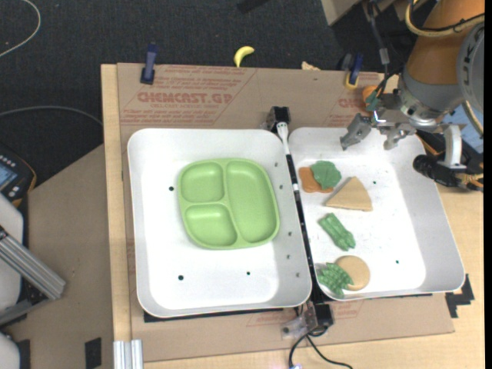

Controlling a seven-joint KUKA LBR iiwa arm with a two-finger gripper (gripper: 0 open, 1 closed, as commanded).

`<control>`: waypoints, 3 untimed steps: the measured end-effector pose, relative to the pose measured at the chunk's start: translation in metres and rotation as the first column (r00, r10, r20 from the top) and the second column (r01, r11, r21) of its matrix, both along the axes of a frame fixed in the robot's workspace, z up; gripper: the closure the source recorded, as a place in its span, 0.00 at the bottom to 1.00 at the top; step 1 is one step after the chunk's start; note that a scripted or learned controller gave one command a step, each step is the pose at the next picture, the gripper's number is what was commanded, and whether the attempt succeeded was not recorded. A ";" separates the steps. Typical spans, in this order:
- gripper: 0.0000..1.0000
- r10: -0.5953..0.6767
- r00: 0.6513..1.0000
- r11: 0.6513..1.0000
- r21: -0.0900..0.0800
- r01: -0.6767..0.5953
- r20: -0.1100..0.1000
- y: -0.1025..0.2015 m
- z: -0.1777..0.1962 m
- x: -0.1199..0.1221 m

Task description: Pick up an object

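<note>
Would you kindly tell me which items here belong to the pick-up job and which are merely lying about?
For the job:
end effector, open, above the right bin
tan wedge
green pieces
round tan piece

Lying about:
green divided plate
left bin
blue clamps
yellow banana

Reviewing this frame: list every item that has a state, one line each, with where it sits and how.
gripper: open, above the right bin's far edge, holding nothing
green divided plate: flat in the left bin
tan wedge: flat in the right bin
green leafy piece: overlapping an orange piece
round tan piece: against the near wall
</note>
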State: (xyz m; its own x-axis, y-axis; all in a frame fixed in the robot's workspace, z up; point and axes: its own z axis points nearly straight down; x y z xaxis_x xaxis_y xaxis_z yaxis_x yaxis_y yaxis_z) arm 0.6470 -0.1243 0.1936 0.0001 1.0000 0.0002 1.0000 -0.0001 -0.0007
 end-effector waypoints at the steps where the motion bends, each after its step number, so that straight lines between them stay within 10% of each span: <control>1: 0.00 0.006 1.000 1.000 -0.002 -0.006 0.022 0.053 0.249 -0.028; 2: 0.00 -0.002 1.000 1.000 -0.004 0.003 0.016 0.027 0.347 -0.049; 3: 0.00 -0.007 1.000 1.000 -0.001 0.007 0.000 -0.032 0.343 -0.108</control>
